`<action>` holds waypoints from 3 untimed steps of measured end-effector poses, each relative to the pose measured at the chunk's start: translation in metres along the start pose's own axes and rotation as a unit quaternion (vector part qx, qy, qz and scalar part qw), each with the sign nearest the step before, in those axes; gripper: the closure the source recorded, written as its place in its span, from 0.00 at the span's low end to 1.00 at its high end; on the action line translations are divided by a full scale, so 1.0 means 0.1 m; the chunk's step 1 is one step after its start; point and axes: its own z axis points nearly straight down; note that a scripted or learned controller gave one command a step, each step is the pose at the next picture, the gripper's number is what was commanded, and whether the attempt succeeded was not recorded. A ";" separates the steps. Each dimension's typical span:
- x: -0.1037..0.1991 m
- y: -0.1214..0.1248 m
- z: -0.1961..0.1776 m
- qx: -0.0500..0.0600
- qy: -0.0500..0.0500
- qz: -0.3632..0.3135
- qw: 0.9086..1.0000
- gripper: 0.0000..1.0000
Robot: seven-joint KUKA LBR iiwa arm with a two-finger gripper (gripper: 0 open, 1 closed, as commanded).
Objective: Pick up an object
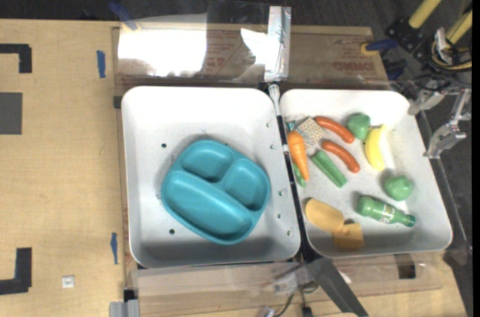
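Several toy foods lie in the right bin (424,197) just left of your gripper (441,137), the yellow banana (375,147) nearest, its long axis running near-to-far; whether the gripper is spread or pressed together, you cannot tell.

The bench (60,180) is a pale tan board marked with blue tape strips and black squares, and the left bin (142,113) rests on it as the landmark. The right bin (435,225) sits touching that bin's right wall, and a clear plastic sheet (195,46) lies flat on the board just behind it. Inside the left bin lies a teal divided tray (216,189), while the neighbouring bin holds a scatter of toy foods.
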 end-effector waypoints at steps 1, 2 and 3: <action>0.50 -0.08 1.20 -0.002 0.004 -0.049 0.999 0.00; 0.76 0.37 1.89 0.001 -0.002 -0.111 0.994 0.00; -0.11 0.82 1.89 0.000 -0.005 -0.210 0.978 0.00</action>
